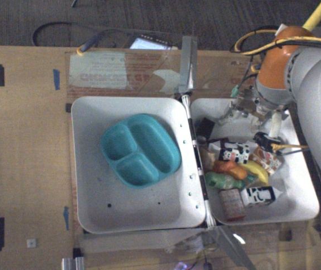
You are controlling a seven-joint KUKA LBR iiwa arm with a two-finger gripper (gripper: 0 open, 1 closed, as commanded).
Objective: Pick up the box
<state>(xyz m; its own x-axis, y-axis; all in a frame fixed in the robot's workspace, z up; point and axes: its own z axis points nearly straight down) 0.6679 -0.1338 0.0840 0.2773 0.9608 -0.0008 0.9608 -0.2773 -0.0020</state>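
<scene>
The right bin (301, 198) holds a heap of small items. A black-and-white cow-patterned box (236, 151) lies near the bin's middle, and a second one (260, 195) lies toward the front. Next to that one is a reddish-brown box (231, 203). My gripper (252, 115) hangs over the back of the right bin, below the orange band (277, 66), behind the heap and apart from the boxes. Nothing is visibly held in it.
A teal divided plate (141, 149) lies in the left bin (87, 207). Around the boxes are a banana (256, 171), an orange carrot-like piece (231, 169), a green item (219, 180) and a black object (204, 128). A metal divider (193, 151) separates the bins.
</scene>
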